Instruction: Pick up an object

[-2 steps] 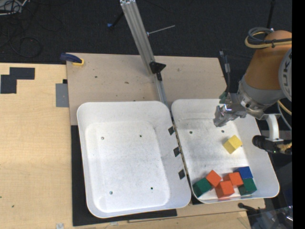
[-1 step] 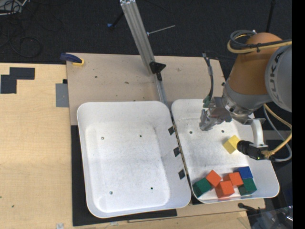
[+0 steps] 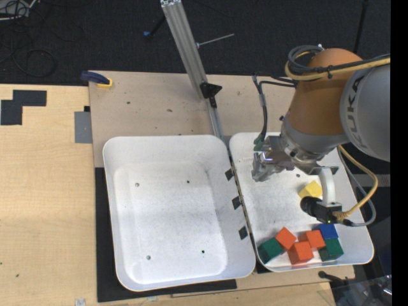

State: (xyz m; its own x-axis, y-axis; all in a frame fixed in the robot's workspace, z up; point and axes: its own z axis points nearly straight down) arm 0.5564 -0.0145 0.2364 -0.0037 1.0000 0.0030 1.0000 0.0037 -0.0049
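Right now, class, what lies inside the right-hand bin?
Inside the right bin: a yellow block mid-bin, and a cluster near the front holding three orange blocks, two green blocks and a blue block. The arm covers the bin's far right part, so anything there is hidden.

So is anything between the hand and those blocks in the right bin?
Nothing visible. The hand sits over the right bin's far part; bare floor separates it from the yellow block and the orange, green and blue cluster nearer the camera.
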